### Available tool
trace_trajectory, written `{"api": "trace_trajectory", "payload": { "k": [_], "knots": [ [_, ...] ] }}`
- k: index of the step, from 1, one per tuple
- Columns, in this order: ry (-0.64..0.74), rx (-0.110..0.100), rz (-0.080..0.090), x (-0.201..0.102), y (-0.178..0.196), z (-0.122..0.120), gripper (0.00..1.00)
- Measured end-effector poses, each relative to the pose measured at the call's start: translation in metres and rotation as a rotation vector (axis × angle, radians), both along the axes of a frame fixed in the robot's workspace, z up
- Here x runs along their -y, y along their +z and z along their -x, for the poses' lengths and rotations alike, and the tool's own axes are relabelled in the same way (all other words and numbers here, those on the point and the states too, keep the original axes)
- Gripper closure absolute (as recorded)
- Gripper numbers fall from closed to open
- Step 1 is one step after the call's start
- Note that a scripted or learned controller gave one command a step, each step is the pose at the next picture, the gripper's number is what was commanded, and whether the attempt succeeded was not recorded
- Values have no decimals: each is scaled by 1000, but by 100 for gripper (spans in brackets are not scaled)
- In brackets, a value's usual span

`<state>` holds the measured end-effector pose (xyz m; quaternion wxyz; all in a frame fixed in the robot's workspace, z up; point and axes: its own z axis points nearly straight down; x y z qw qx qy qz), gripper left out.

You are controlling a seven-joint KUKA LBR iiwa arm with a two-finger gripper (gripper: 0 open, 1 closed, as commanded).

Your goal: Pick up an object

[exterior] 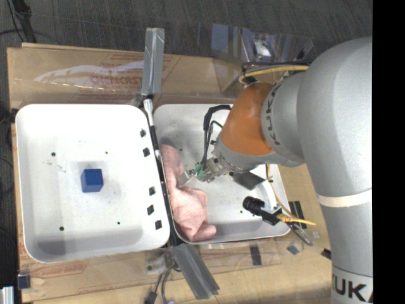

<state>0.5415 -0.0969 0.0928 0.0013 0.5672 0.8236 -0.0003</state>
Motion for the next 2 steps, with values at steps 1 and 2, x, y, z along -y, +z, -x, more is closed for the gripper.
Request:
{"api": "trace_trajectory", "payload": {
  "k": [1, 2],
  "knots": [
    [37, -3, -2, 5, -1, 65, 0],
    [-101, -3, -2, 8, -1, -5, 0]
  ]
}}
